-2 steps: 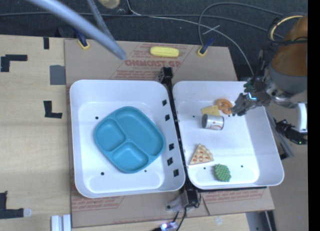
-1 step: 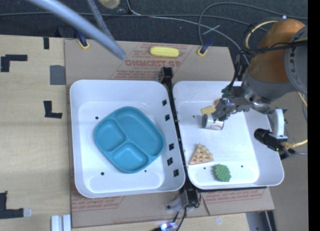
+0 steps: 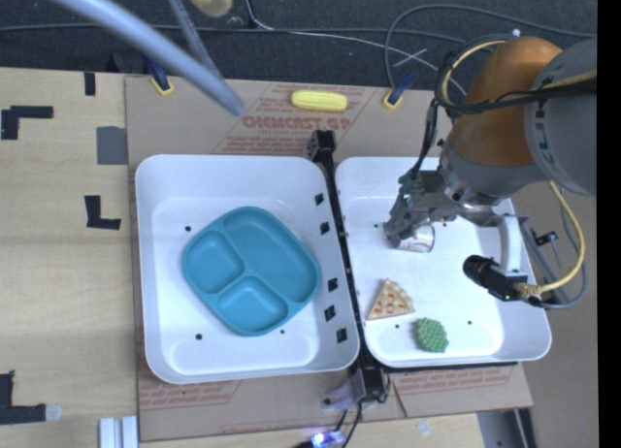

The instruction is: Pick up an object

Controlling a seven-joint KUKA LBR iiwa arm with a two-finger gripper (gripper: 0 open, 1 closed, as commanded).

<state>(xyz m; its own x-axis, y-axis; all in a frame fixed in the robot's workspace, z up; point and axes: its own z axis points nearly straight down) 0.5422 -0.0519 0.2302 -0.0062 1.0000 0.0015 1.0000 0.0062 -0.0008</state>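
Note:
My gripper [image 3: 406,231] hangs low over the middle of the right bin [image 3: 485,339], its dark fingers pointing down at the bin floor. A small pale object with red marks [image 3: 420,240] lies right beside the fingertips, partly hidden by them. Nearer the front of that bin lie a tan waffle-patterned pizza slice [image 3: 389,300] and a green broccoli-like piece [image 3: 431,334]. I cannot make out whether anything sits between the fingers.
The left bin [image 3: 160,242] holds a blue divided tray [image 3: 250,269]. A yellow banana-like toy [image 3: 318,100] lies on the cardboard behind the bins. The arm's orange and grey body [image 3: 505,116] and cables cover the right bin's back right.

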